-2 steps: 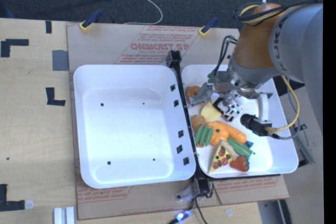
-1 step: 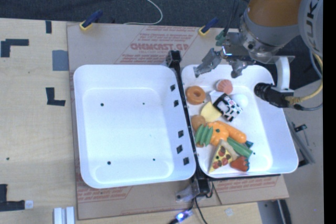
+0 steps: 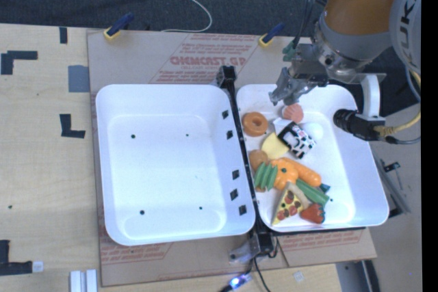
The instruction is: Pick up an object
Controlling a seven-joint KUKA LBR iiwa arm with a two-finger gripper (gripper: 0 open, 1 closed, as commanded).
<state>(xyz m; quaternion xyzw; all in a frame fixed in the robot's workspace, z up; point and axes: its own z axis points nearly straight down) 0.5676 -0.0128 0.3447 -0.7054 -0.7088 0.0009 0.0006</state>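
Pincer (image 3: pixel 286 94): seen at the upper middle of the right bin (image 3: pixel 356 174), hanging from the grey and orange arm (image 3: pixel 369 3) that enters from the upper right of the frame; whether its tips are spread or pressed together cannot be told, and nothing is seen between them.
Nearest thing: a small pink piece (image 3: pixel 293 111), just below and to the right of the pincer, apart from the heap; it is judged light and rounded, likely to roll if nudged from one side.
Doughnut (image 3: pixel 255 124): lying flat at the upper left of the right bin, close to the dividing wall; judged stiff and light, best taken across its ring from above.
Black and white block (image 3: pixel 298 139): near the middle of the bin, touching a yellow wedge (image 3: pixel 274 146); its flat faces are judged the surest hold.
Heap: an orange carrot (image 3: pixel 298 171), a green vegetable (image 3: pixel 266 176), a pizza slice (image 3: pixel 288 203) and a red piece (image 3: pixel 313 214) are crowded together in the lower part of the bin; smooth plastic is assumed, slippery and hard to single out.
Left bin (image 3: pixel 164 161): white, at the centre left of the frame on the surface (image 3: pixel 41 147).
Risk: a thing lying close to the wall may be pushed aside rather than gripped.
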